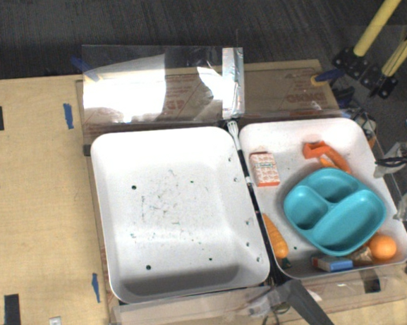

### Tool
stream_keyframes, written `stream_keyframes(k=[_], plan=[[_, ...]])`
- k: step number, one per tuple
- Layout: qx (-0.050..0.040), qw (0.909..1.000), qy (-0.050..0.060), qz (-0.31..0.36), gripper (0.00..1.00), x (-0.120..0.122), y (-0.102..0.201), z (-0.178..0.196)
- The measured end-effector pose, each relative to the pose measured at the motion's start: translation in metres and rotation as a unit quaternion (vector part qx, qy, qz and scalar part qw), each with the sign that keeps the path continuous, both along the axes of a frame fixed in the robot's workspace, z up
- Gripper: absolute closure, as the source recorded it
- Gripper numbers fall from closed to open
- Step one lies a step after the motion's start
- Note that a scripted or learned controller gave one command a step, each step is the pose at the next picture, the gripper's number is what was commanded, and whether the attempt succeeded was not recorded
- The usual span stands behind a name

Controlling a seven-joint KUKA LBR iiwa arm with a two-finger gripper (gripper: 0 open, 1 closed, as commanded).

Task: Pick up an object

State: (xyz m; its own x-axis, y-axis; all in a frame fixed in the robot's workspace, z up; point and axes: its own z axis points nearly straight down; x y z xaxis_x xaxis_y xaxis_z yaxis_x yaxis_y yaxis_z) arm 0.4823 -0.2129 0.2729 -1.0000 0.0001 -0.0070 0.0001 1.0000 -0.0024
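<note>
The right bin (289,134) holds several objects. A teal divided plate (335,210) lies tilted in its middle. Behind the plate, an orange-handled tool (324,153) lies by the far wall. A small red and white box (264,168) rests near the bin's left wall. An orange carrot (275,237) lies along that left wall at the front. In the front right corner an orange ball (384,248) sits beside the plate. A flat red and blue packet (332,263) pokes out from under the plate's front edge.
The left bin (172,203) has a speckled white floor. A clear plastic sheet (162,91) and cardboard stand behind both bins. Yellow poles with black clamps (378,19) are at the top right, and cables (401,155) hang by the right bin's edge.
</note>
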Motion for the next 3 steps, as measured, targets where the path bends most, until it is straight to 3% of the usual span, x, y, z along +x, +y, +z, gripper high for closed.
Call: stream_keyframes(k=[1,2,3], plan=[[-0.0017,0.9994,-0.004,0.034,0.00,0.002,-0.005,-0.156],[-0.0046,0.9965,-0.014,0.083,0.00,0.026,-0.010,-0.168],[-0.0032,0.9922,-0.006,0.124,0.00,0.051,-0.011,-0.180]])
